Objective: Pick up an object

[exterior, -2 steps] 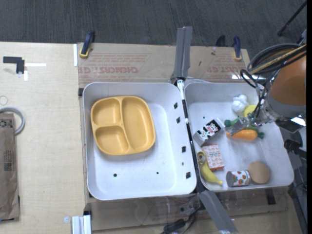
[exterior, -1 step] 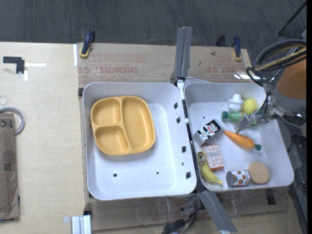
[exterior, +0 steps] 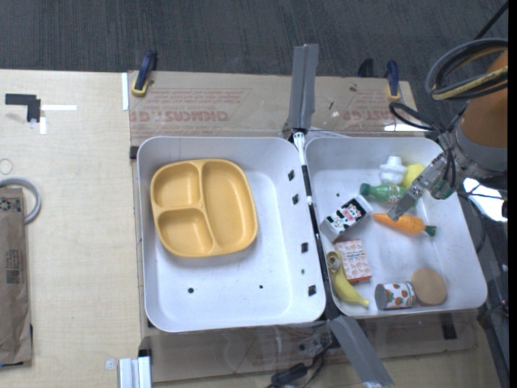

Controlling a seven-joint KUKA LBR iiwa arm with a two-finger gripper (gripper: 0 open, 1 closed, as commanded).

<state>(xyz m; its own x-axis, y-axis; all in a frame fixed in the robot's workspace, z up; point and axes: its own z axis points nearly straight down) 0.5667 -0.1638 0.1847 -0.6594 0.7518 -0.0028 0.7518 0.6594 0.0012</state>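
Carrot (exterior: 401, 225) lies just under the gripper (exterior: 401, 207), whose grip state I cannot tell, green bottle (exterior: 380, 191) just beside.

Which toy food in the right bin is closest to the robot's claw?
The orange carrot: it lies right under the gripper, unlike the banana.

yellow divided plate (exterior: 203, 208), orange carrot (exterior: 401, 225), yellow banana (exterior: 346, 288), black-and-white, perhaps cow-patterned, carton (exterior: 346, 217), white bins (exterior: 242, 297).

Faint red printing runs across the brown cardboard sheet (exterior: 266, 103) behind the two bins, upside down and too blurred to read. Labels on the small packages are likewise illegible.
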